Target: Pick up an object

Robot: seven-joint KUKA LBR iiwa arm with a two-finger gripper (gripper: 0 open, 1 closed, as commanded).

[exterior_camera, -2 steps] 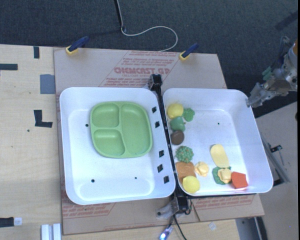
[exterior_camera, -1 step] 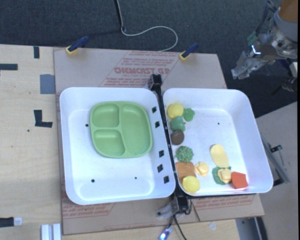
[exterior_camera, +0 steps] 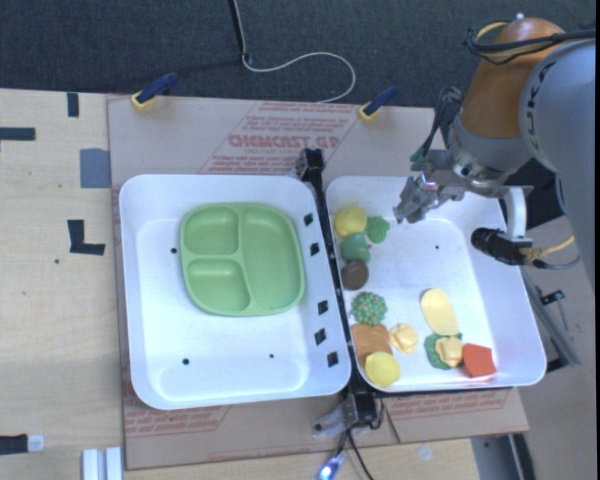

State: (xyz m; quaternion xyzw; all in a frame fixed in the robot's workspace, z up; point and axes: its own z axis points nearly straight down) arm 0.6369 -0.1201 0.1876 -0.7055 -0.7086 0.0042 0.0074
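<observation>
Two shallow white bins sit side by side on the bench: the left bin (exterior_camera: 150, 368) holds a pale green plastic tray with three compartments (exterior_camera: 244, 258), and the right bin (exterior_camera: 500, 298) carries a scatter of small toy foods. The grey arm with the orange band reaches in from the right of the frame, and its two-finger gripper (exterior_camera: 412, 208) hangs over the upper part of the right bin, above bare white floor. Whether its fingers are spread or closed cannot be told at this slant, since the tip is small and dark; nothing shows between them, so it seems to carry nothing. The nearest candidates lie just to its left and slightly lower in the frame: a round yellow lemon-like piece (exterior_camera: 350, 219), a small green leafy piece (exterior_camera: 377, 231) touching its right side, and a round brown ball (exterior_camera: 355, 275) below them against the bin's left wall. The green piece is closest, so a short move leftward and down looks likely. A yellow oval slice (exterior_camera: 439, 311) and an orange-red block (exterior_camera: 478, 360) lie well apart, toward the lower right.
</observation>
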